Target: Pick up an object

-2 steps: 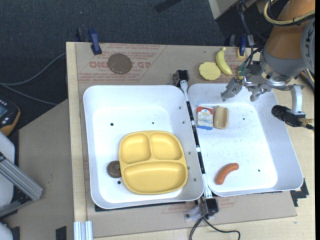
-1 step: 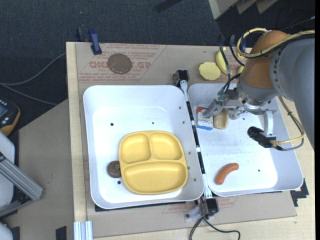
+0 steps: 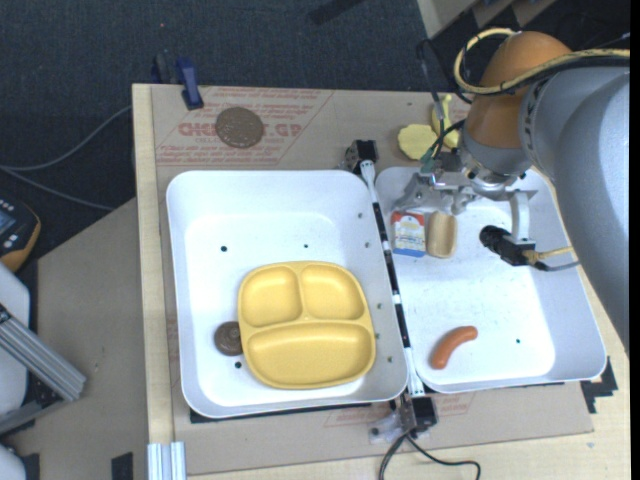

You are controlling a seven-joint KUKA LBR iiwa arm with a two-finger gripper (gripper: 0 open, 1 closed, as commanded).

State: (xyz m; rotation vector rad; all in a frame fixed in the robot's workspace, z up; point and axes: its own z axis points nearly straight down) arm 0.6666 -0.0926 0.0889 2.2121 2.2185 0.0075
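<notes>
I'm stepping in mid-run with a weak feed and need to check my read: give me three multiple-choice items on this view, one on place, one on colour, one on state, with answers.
1. Where does the sectioned plate lie?
A. In the left bin
B. In the right bin
C. On the cardboard behind the bins

2. What colour is the sausage in the right bin?
A. Green
B. Orange-red
C. Blue

3. How does the sausage stand with respect to the gripper?
A. Clamped in it
B. Lying apart from it on the bin floor
C. Hanging from the arm

Answers: 1 A, the yellow plate rests on the floor of the left bin. 2 B, it reads orange-red against the white. 3 B, it lies near the front of the bin while the gripper is at the back, by the small carton.
</notes>
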